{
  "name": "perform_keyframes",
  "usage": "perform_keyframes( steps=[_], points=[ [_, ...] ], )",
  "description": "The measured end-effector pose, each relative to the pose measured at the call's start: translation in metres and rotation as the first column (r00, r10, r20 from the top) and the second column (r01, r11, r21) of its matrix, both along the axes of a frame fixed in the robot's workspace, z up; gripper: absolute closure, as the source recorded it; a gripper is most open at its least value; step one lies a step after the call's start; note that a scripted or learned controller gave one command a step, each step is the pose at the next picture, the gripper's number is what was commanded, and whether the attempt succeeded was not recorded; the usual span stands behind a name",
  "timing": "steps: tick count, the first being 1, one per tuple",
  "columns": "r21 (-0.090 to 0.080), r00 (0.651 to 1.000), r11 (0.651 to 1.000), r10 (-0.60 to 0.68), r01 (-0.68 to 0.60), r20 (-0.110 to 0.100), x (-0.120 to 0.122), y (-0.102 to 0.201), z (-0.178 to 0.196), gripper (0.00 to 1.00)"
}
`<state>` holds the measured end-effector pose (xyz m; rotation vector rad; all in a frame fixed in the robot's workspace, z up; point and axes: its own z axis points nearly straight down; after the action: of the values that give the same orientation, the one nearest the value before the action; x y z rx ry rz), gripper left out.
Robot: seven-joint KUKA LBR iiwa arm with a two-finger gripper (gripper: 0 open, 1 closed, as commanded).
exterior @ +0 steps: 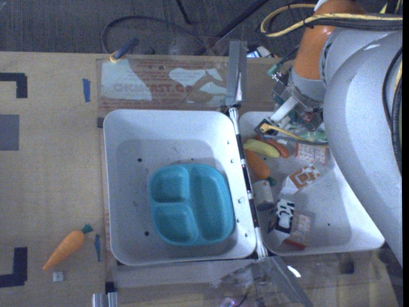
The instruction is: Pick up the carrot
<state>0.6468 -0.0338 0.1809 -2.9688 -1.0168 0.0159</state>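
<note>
Arm (pixel 367 101) is reaching in from the right, with the claw (pixel 285 115) hanging over the upper left corner of the right bin (pixel 345 226), just above the clutter there. Can't tell whether the claw is apart or together, as the wrist hardware is blocking it, and nothing is visibly sitting in it. Carrot (pixel 64 249) is lying on the bare desk (pixel 45 171) at the lower left of the frame, outside both bins and well apart from the claw. It is lying tilted, green top pointing up-right toward the left bin (pixel 121 133), orange tip pointing down-left. Left bin is holding a teal divided plate (pixel 192 203), sitting flat a bit below centre. Right bin is holding a banana (pixel 265 148) just below the claw, and an orange lump (pixel 259 165) is sitting right under the banana against the left wall; can't tell what it is. To its right a red-and-white packet (pixel 311 153) and an orange-and-white carton (pixel 304 176) are lying close together. A black-and-white carton (pixel 284 213) is sitting lower down near the bin's bottom left corner.
</note>
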Motion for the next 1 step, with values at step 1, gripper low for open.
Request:
perform_keyframes(
  steps=[1],
  points=[
    [0.002,0.991,0.991,0.135,-0.135,-0.003,-0.0275,0.0730,0.0250,1.00]
  ],
)
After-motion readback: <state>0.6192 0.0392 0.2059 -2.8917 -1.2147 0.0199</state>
